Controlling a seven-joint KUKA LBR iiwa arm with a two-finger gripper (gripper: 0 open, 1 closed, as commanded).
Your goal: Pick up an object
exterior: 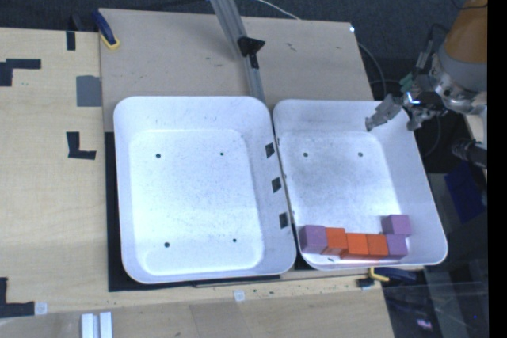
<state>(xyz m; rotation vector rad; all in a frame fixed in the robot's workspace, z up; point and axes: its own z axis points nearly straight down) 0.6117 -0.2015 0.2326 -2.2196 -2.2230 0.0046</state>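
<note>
Over the right bin's far right corner: the gripper (pixel 394 112) hangs at the end of the grey arm (pixel 463 51), which comes in from the right edge.
Jaws: one grey finger points left over the bin's rim and a darker part sits just right of it; how far apart they stand I cannot tell, and nothing shows between them.
Right bin (pixel 333 162): white and shallow, with blocks crowded into its near corner.
Blocks: a purple block (pixel 314 237) at the left, then two orange blocks (pixel 356 243) in a row, then what looks like two purple blocks (pixel 397 233), one behind the other, at the right end; all touch or nearly touch.
Gripper to blocks: well apart, at opposite ends of the bin.
Left bin (pixel 194 186): white, beside the right bin, their rims meeting.
Bench (pixel 47 170): pale wood with dark tape marks.
Metal post (pixel 226 4): slanting in beyond the bins.
</note>
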